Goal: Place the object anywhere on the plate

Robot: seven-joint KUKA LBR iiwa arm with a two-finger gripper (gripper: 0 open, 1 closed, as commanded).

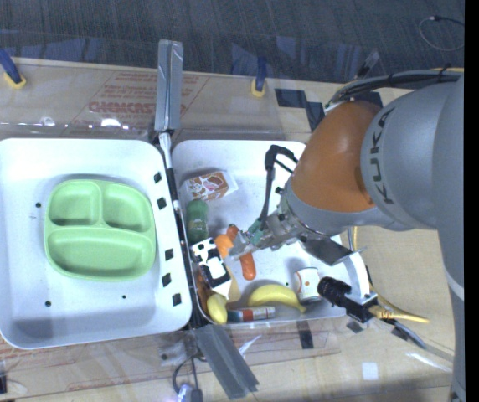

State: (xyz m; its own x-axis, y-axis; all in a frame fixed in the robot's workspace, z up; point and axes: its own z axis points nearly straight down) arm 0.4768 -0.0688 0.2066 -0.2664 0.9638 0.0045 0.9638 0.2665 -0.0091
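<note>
The green plate (101, 229) at the frame's left carries nothing, so placing remains. The gripper (246, 243) hovers over the right bin's (248, 153) carrot (247, 265); its grip cannot be told.

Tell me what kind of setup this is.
Likely a robot lab pick-and-place bench: a KUKA arm over two white bins, a green plate in one, toy food such as a banana in the other.
</note>
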